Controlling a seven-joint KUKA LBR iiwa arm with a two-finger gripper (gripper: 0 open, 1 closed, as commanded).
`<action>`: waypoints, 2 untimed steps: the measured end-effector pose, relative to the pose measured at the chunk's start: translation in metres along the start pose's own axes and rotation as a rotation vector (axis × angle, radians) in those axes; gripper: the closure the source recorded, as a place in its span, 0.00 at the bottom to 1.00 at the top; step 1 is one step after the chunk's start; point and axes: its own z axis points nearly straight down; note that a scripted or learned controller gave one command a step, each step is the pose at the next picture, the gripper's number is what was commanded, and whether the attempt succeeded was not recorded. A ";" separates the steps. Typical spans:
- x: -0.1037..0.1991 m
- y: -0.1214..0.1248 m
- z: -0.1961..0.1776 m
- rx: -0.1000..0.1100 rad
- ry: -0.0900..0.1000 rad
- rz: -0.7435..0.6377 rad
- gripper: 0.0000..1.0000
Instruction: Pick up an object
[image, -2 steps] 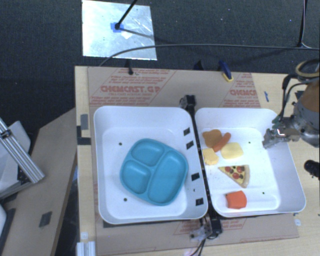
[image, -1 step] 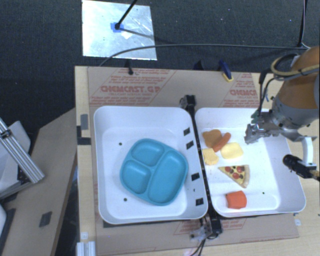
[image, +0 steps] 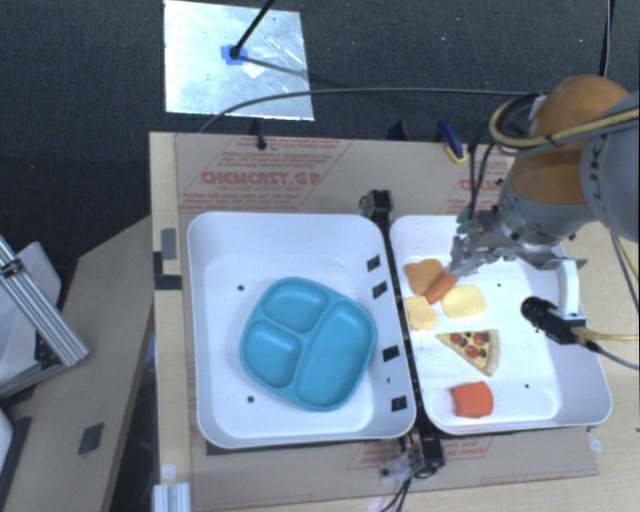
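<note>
Camera view: claw (image: 462, 262) low in right bin (image: 570, 400), at the food cluster: orange piece (image: 424, 272), carrot-like piece (image: 440, 289), two pale yellow pieces (image: 464, 300), (image: 420, 313). Claw state: cannot tell. Pizza slice (image: 472, 347) and red-orange block (image: 473, 399) lie nearer. Left bin (image: 215, 300) holds blue divided plate (image: 306, 342).

Blue divided plate (image: 307, 343) in left bin (image: 215, 300); foil sheet (image: 236, 60) behind.
</note>
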 end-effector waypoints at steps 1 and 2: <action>0.050 0.019 0.007 0.001 -0.001 0.002 1.00; 0.095 0.036 -0.003 -0.001 0.000 0.002 1.00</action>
